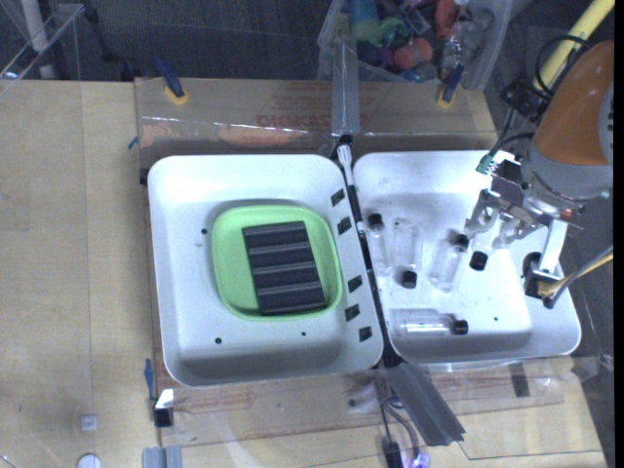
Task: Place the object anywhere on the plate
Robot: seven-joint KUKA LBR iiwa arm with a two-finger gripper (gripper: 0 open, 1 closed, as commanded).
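Lying on green plate (228,261): black ridged block (285,267)

- Arm (575,125): grey casing, broad orange band above wrist.
- Gripper (499,224): bare metal linkages, thin silvery fingers, small black fittings.
- Teal-green tag at gripper's upper corner.
- Dark cable loops alongside the arm.

Two white bins (175,178) side by side. One green plate (226,252), one black ridged block (285,267) on it. About four clear vials (429,327) with black caps in the right bin.
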